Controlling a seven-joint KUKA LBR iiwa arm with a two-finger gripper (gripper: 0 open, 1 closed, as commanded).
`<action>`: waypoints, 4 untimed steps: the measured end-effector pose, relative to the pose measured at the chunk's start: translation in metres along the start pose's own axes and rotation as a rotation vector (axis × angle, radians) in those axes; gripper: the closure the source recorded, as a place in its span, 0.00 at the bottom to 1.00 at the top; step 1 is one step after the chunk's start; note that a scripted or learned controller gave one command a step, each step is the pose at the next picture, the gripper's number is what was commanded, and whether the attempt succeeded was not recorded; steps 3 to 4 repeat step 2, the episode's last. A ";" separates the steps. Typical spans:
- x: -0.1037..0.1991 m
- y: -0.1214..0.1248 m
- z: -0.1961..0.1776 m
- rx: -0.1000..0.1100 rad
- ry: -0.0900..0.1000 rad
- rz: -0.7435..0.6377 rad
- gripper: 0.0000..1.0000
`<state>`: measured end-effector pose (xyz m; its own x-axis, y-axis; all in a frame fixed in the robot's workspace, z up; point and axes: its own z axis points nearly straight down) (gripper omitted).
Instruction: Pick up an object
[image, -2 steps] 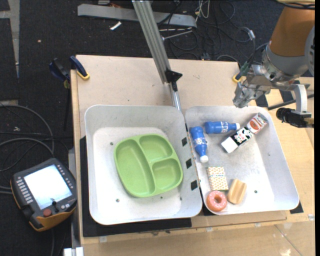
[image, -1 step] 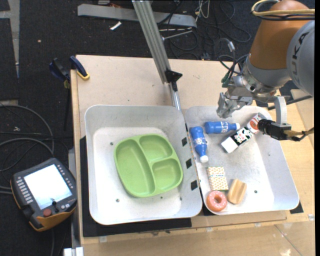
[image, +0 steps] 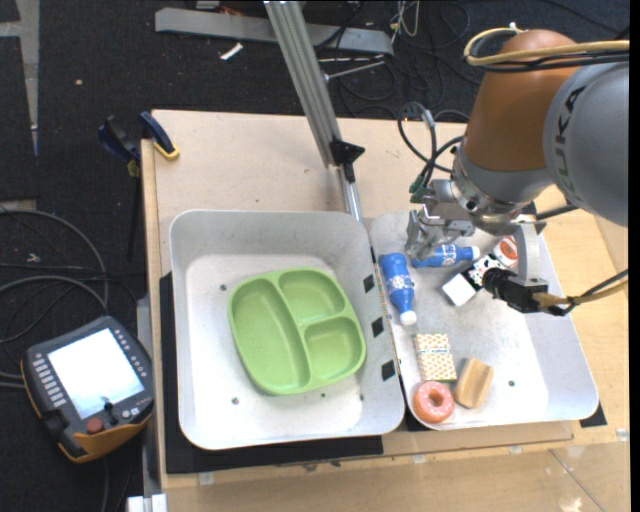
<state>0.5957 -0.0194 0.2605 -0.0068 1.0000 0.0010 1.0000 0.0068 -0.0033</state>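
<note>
Nearest you, along the front of the right bin (image: 560, 395), you see a pink doughnut (image: 434, 401), a tan bread-like block (image: 473, 383) just beside it, and a checkered wafer (image: 434, 356) just behind them. Further back a blue bottle (image: 398, 286) lies along the bin's left wall, with a small white block (image: 459, 289) to its right. In the left bin (image: 200, 250) a green divided plate (image: 297, 330) lies alone. At the back of the right bin, your end effector (image: 428, 238) hangs low over a second blue item (image: 445, 256), right beside or touching it; you cannot tell how its jaws stand. No object is visibly held, so judge this as the reach-and-descend step. The next move calls for centring on that blue item, closing, then lifting straight up clear of the bottle beside it.
</note>
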 end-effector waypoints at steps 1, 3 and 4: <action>0.053 -0.016 -0.003 -0.001 0.001 -0.002 1.00; 0.092 -0.036 0.010 0.001 0.000 0.000 1.00; 0.092 -0.036 0.010 0.001 0.000 0.000 1.00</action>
